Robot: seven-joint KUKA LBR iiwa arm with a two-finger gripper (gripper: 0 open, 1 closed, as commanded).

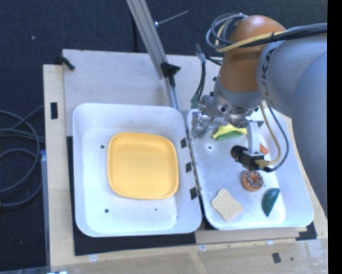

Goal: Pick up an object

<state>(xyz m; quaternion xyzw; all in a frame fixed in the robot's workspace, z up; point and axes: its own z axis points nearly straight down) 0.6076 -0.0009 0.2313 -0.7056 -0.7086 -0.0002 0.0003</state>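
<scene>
— Pale wooden bench [55, 153] on dark carpet, two shallow white bins: what lies nearest?
— Tan bread-shaped slice [226, 204], dark green leaf-shaped piece [270, 201], round brown-orange piece [252, 180], all below the gripper [200, 124]; yellow-green curved piece [228, 132] just beside it.
— Grip?
— Cannot tell. Square yellow plastic plate [143, 165] sits in the bin to its left.

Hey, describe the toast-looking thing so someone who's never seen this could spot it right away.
Look in the right-hand white bin, along its near edge. The bread slice lies there, left of the dark green piece; it alone is pale tan and squarish.
</scene>
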